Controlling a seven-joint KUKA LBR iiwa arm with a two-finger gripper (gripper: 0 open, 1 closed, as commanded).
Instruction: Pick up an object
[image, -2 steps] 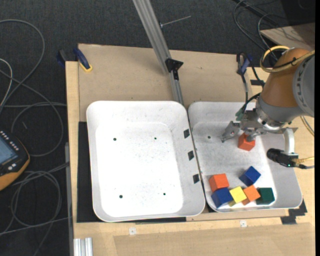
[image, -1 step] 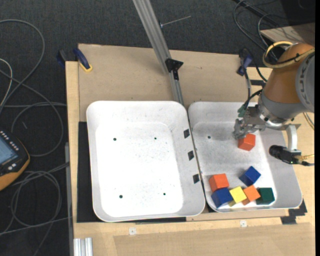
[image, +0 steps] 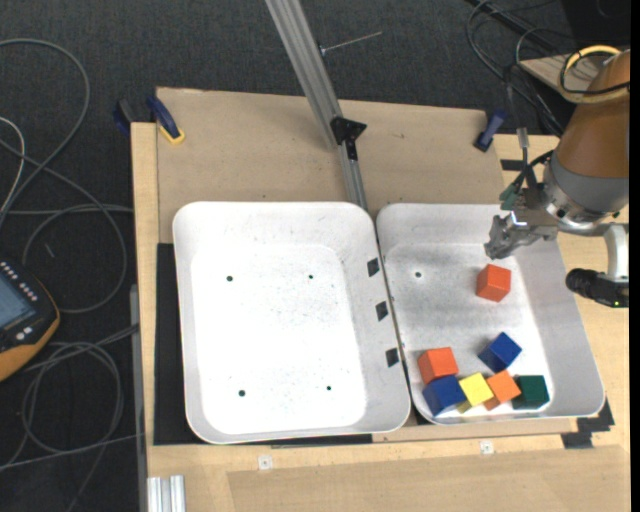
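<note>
Camera view, matte orange cube (image: 493, 282), smooth white bin (image: 560, 300), metal end effector (image: 500, 243)

We see matt white plastic bins (image: 270, 225), speckled. Bench (image: 250, 130) looks like bare wood board, matt. Blocks (image: 493, 282) smooth, painted-looking. Slanted bar (image: 315, 80) brushed metal. Arm's orange band (image: 598, 140) glossy. Floor (image: 70, 100) dark, carpet-like.
</note>
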